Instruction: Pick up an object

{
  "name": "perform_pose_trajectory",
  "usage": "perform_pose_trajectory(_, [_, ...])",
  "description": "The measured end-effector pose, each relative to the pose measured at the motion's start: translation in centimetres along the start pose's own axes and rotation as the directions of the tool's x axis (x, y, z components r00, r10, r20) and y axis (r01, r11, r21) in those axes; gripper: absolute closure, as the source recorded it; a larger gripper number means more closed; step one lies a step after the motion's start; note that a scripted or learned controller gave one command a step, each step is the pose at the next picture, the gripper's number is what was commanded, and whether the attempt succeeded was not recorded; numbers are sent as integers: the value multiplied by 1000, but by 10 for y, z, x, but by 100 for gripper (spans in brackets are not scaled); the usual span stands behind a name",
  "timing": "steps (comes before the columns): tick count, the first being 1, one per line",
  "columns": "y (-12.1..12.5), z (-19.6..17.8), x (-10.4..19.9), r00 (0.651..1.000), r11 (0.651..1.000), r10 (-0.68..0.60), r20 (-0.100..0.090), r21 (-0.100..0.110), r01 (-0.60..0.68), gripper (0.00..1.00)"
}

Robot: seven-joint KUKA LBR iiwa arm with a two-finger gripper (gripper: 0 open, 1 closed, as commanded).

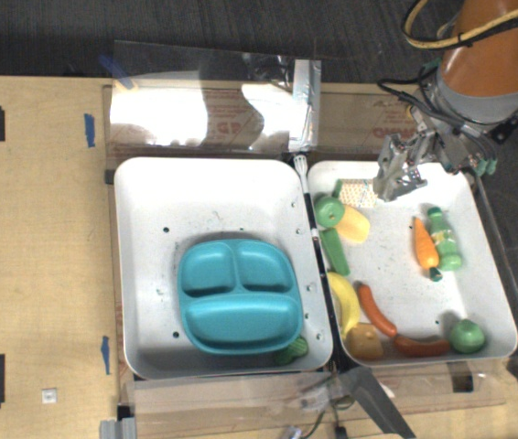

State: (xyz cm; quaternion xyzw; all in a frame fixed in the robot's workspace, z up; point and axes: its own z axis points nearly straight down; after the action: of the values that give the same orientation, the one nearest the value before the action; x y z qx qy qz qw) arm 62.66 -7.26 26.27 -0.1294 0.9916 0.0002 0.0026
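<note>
We start at the near edge, where the teal tray (239, 293) sits in the left bin (140, 199), with a small green piece (293, 347) tucked at its near right corner. Moving right into the right bin (492, 273), we find a banana (344, 302), a potato (364, 339), two sausages (375, 309) (421, 344) and a green apple (467, 335) along the near side. Farther back lie a cucumber (335, 251), a lime (329, 212) touching a yellow piece (354, 226), and a pale waffle-like piece (357, 193). To the right, a carrot (424, 242) lies just beside a green vegetable (444, 241).

The gripper (398, 183) hangs over the far part of the right bin, near the waffle piece. It carries nothing that we can see; whether its pincer is parted or clenched we cannot tell.

As for risk, we judge that the items near it are crowded: a descent could land on the waffle's edge or nudge the yellow piece, and round things like the lime may roll free of a squeeze.
</note>
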Motion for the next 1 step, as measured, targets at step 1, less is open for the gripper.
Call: perform_pose_trajectory(1, [18,10,-42,993,993,-115,4,0,115,100])
